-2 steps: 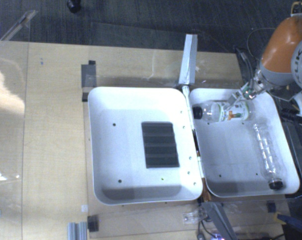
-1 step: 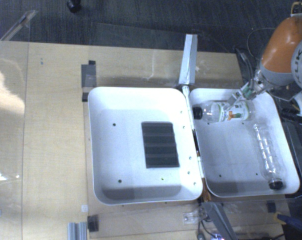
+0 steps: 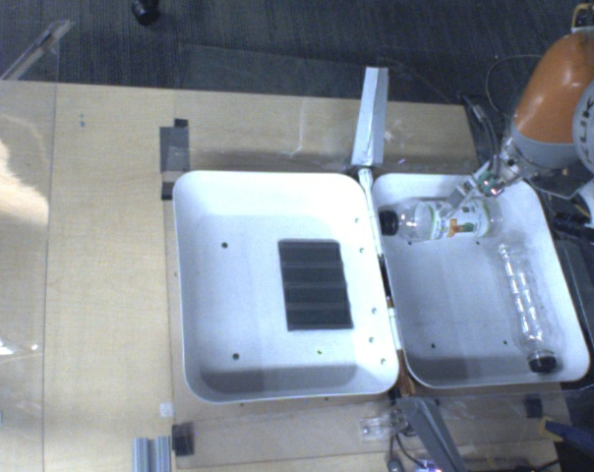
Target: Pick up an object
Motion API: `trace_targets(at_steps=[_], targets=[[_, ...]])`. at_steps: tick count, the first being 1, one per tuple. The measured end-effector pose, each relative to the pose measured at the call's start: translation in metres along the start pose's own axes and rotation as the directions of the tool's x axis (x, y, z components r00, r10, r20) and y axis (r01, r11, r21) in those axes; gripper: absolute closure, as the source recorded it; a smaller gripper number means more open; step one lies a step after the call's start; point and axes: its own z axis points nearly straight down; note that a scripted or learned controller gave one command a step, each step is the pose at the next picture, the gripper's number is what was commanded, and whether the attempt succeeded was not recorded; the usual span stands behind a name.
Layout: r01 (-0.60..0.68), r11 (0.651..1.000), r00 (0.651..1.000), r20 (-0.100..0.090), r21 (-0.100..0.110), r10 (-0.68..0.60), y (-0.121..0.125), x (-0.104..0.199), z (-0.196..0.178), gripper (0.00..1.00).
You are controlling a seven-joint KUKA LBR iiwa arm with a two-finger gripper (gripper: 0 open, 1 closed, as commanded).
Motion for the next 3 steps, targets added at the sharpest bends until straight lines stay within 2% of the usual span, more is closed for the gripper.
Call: trace_targets(at_steps=[3], targets=[[0.101,0.995,0.995,-0.004,0.004,-0.101,-0.0011,-0.0005,0.0002,0.0]])
